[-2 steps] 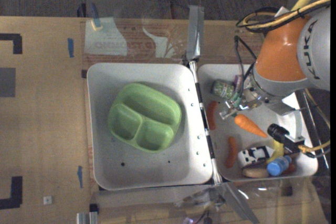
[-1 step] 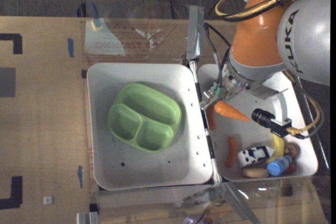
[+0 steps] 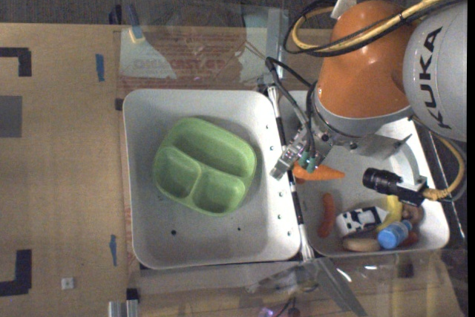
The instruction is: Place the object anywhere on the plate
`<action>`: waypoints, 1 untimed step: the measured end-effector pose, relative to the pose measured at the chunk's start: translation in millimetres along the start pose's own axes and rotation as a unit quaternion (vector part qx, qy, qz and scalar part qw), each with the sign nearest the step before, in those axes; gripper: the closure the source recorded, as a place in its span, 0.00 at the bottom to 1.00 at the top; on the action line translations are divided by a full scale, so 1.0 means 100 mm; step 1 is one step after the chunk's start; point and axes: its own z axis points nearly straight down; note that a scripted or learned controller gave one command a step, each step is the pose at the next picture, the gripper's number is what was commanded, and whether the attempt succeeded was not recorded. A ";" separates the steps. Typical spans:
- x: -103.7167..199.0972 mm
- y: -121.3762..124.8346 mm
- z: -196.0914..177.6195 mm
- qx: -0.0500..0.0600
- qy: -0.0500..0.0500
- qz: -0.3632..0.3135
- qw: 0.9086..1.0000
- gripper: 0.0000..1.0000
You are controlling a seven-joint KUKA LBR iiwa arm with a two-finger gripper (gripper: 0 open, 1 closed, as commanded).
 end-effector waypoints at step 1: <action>-0.27 -0.22 -0.50 -0.001 -0.002 0.079 0.997 1.00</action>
